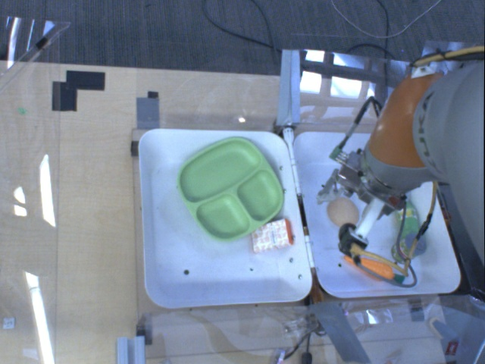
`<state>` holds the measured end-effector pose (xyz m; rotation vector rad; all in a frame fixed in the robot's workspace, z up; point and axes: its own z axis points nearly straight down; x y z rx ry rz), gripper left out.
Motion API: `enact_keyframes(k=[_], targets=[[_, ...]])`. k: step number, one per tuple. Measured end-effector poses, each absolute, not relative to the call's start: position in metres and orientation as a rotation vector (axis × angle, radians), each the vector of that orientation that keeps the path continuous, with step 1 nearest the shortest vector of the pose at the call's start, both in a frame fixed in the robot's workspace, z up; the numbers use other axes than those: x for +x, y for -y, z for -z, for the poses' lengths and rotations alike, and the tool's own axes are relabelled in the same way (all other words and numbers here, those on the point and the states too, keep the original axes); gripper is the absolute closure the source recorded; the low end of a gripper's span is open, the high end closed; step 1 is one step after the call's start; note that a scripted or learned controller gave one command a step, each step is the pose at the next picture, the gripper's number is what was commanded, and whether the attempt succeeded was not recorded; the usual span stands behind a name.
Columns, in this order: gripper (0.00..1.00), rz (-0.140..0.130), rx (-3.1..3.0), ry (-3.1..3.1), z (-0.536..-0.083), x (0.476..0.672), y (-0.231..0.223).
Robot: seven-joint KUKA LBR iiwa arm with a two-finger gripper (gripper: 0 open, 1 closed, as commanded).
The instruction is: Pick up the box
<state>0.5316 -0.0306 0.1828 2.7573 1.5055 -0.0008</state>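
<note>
A pale wooden bench carries two shallow white bins side by side. The box [271, 236] lies in the left bin [163, 279], just beside a green divided plate [229, 187]. The gripper [342, 190] hangs over the right bin [443, 273], near a beige egg-shaped thing [342, 211]. Whether it is open or closed cannot be told.

Two bins [163, 271], one plate [227, 182], one box [271, 236], one egg [342, 211], one orange toy [373, 265]

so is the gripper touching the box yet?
Apart. Camera view: the gripper hangs over the right bin; the box lies in the left bin beside the plate, well away.
</note>
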Motion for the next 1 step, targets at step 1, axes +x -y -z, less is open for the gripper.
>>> enact_keyframes(k=[1], targets=[[0.0, 0.001, 2.762, -1.497, -0.1826, 0.5548, -0.0006]])
